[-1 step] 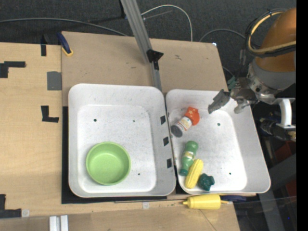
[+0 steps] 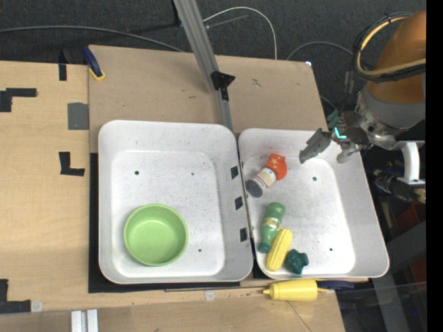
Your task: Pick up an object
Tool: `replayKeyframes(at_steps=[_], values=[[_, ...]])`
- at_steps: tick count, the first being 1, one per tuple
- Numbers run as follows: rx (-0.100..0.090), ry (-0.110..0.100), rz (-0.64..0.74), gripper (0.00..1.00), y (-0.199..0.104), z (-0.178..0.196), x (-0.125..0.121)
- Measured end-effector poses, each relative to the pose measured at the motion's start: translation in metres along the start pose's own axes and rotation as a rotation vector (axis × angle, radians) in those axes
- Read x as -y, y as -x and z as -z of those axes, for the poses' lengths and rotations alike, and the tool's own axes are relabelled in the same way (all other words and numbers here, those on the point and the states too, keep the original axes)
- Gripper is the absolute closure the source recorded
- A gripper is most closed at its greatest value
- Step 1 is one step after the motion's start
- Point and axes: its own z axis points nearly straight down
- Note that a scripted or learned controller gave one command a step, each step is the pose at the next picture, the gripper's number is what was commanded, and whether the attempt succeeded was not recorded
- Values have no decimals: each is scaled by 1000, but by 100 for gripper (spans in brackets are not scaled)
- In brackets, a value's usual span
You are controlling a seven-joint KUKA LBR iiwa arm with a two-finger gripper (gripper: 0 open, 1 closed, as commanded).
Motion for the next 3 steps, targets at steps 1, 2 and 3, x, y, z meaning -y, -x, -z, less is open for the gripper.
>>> replayKeyframes(at_steps=[1, 2, 3], values=[[1, -5, -2, 0, 3, -44, 1], [0, -6, -2, 0, 8, -104, 9], [0, -5, -2, 0, -1, -155, 6]])
